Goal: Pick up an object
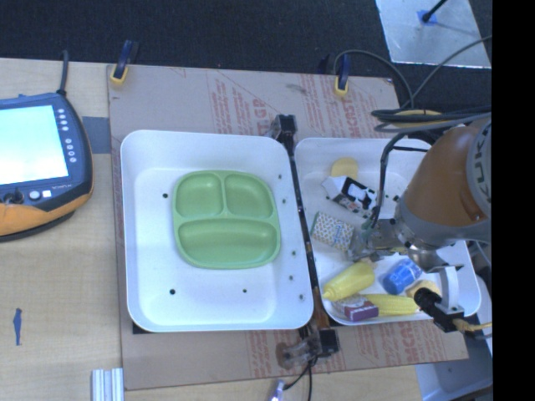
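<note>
The arm [447,186] reaches over the right bin [313,153], and its hand [376,239] sits low among the clutter there. I cannot tell whether the hand is spread or pressed together; its end is a dark tangle against the bin floor, and nothing is plainly seen between its tips.

The right bin holds all the loose things: a patterned pouch [333,229] just left of the hand, a black-and-white pack [351,193] and a pale yellow piece [343,168] above it, a yellow corn [349,280] and a banana [393,305] below, a small purple block [361,310] touching the banana's left end, and a blue object [403,276] just under the wrist. The left bin [134,224] carries 1 green plate [226,219] with 3 compartments. A tablet [38,161] lies on the surface [50,307] well to the left.

By my reading, the step in hand is the descent onto a target, most likely the pouch or whatever lies right beside it. The next move calls for closing on 1 thing alone, then lifting straight up; neighbours crowd close, so a clean pinch looks uncertain.
</note>
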Tool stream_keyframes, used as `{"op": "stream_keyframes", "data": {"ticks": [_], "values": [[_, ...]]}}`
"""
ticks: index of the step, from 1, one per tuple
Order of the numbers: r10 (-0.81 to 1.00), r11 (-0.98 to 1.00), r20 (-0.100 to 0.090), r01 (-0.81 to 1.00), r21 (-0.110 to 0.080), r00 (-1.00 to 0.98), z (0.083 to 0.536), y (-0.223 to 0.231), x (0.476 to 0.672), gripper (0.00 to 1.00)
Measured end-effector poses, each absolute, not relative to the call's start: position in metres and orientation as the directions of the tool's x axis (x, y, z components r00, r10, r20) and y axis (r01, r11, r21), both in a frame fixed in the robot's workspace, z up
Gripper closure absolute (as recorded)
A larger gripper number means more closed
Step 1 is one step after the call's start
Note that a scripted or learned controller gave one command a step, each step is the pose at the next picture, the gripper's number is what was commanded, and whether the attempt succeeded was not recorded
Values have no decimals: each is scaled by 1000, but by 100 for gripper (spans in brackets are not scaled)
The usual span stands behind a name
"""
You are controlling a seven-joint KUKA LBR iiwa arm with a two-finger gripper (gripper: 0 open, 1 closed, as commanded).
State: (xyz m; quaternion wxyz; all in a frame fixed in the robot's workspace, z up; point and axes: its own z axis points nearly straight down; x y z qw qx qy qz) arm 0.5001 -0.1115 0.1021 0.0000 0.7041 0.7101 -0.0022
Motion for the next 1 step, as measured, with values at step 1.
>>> {"op": "stream_keyframes", "data": {"ticks": [1], "values": [[1000,6,1,1000,-1,-6,193,-54,563,100]]}}
